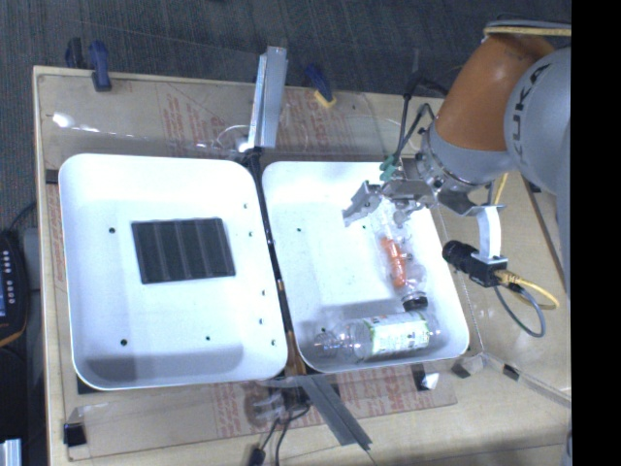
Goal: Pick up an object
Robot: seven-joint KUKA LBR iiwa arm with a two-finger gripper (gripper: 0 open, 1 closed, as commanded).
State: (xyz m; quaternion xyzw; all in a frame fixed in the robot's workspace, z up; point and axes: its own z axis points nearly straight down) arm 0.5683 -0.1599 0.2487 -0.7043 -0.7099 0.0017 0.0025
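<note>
End effector [376, 205]: over right bin [320, 260], far side; finger state cannot be told.
Bottle [378, 338]: lying along right bin's near wall.
Orange-filled bottle [400, 265]: just below end effector.
Left bin [97, 289]: dark grate [182, 249].

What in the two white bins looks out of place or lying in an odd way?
Both clear plastic bottles lie on their sides in the right white bin: the one with a white label along the near wall, the one with orange contents under the gripper. Nothing looks spilled. The left white bin holds a dark ribbed rectangular mat, lying flat.
</note>
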